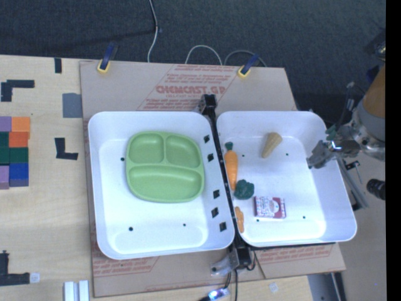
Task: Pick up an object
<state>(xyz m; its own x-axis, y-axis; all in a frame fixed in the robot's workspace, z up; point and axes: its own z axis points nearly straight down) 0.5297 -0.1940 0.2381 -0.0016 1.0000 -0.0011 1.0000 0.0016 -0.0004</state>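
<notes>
My fingers (318, 157) hang at the right rim of the right bin (326, 226) — nothing sits between them.

Whether they stand apart or together I cannot tell from up here; they are small and blurred against the white wall. Nearest to me inside this bin lies a tan cone-shaped piece (270, 144), then the red-and-white packet (270, 207) lower down. Further across, a dark green lump (244, 189) touches an orange carrot (231, 167) by the divider, with a small orange piece (239, 218) below. Beyond the divider, the left bin (106, 231) holds a green sectioned plate (165, 167) — and at the counter's (44, 187) far edge sit coloured blocks (15, 152).
</notes>
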